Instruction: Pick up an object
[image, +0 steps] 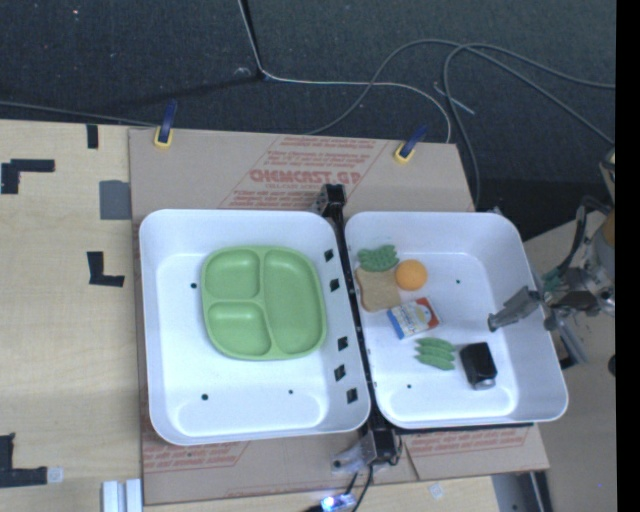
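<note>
The right bin (500, 235) holds several small items. A green leafy piece (378, 258) lies by an orange ball (410, 275) and a tan bread-like slice (376, 291). Below them are a small white, blue and red carton (413, 318), a green pea pod (435, 352) and a black block (478, 364). My gripper (515, 310) hangs over the bin's right side, right of the carton and above the black block. Nothing is seen in its grasp.
The left bin (160, 300) carries a green divided plate (265, 303). A black divider (347, 300) runs between the bins. Cardboard lies under both, clipped at the back, and cables trail across the dark floor behind.
</note>
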